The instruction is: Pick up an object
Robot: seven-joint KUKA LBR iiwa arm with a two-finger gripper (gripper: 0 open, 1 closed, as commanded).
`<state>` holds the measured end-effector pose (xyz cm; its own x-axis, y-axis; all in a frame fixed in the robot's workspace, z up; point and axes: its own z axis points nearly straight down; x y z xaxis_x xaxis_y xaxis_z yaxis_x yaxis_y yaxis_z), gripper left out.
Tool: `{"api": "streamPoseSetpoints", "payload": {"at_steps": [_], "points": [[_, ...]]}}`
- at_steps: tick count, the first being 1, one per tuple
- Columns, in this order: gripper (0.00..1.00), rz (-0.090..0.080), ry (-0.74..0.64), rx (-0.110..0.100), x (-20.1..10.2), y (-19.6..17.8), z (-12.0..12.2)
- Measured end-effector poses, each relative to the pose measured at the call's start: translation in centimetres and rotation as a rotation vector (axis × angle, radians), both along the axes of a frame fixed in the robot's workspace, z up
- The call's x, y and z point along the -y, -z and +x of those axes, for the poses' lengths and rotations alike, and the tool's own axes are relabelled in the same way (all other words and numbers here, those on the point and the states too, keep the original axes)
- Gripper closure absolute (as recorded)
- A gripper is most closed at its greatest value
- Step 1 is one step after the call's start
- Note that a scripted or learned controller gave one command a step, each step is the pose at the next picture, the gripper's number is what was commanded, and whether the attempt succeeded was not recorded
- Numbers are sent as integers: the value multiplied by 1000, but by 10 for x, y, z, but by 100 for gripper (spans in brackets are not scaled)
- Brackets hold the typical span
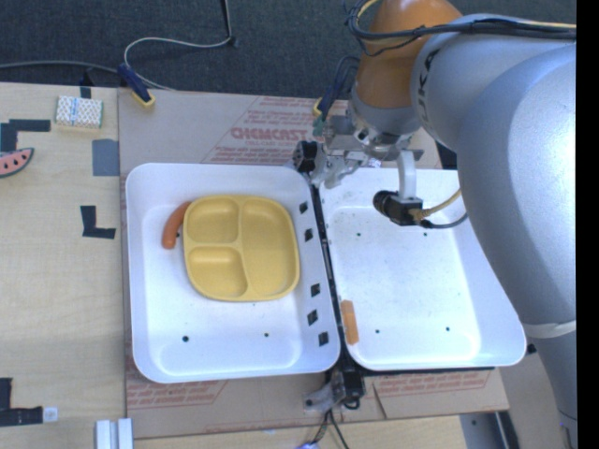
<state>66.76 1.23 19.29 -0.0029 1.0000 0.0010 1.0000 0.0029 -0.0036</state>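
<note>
**Arm hangs over the bins' far seam, targets lying low**

Nearest the lens is the grey arm (524,157), its bulk filling the 3 o'clock side and its orange band (398,40) up near 1 o'clock. It bends down so the gripper (329,165) sits at the far end of the seam between the two bins, about 12 o'clock of centre. That pose looks like a start or a pause above the bins, not a grasp: nothing is visible between the fingers, and how far apart they stand I cannot tell, since the wrist hardware hides them.

From the left: the left bin (150,335) holds a yellow divided plate (241,247) lying flat toward its far half, with an orange carrot-like piece (172,225) tucked against the plate's 9 o'clock edge, touching or nearly so. That snug spot probably makes it awkward to pinch. In the right bin (468,330), a second small orange piece (349,321) lies along the inner wall at about 7 o'clock, again close to a wall. All three candidates are well apart from the gripper.

The bins rest on printed cardboard (225,129) over a pale wooden bench (56,288) marked with black tape. A patterned sponge-like block (79,111) and a watermelon-slice toy (13,162) sit at 9 to 10 o'clock. Cables (178,43) trail across dark flooring beyond.
</note>
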Motion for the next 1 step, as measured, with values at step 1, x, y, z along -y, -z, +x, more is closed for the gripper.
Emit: {"api": "streamPoseSetpoints", "payload": {"at_steps": [1], "points": [[0,0,0,0,0,0,0]]}}
